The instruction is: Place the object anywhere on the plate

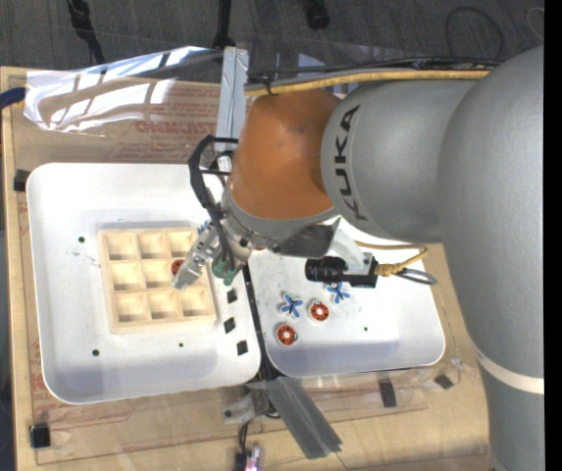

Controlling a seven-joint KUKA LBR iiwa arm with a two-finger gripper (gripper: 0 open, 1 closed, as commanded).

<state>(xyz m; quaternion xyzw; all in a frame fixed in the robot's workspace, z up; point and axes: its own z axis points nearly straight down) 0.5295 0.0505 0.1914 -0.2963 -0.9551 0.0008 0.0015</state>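
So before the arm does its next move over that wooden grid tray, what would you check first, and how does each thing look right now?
1. Gripper over the wooden grid tray in the left bin: ok, it hangs above the tray's right side.
2. An object between the fingers: cannot tell, too small and blurred.
3. Red piece in a tray compartment beside the gripper: ok, it looks to lie in the middle row, partly hidden.
4. Spare pieces in the right bin: ok, two red rings and two blue crosses lie apart from the gripper.
5. Tray flat in its bin: ok, as far as the slant shows.
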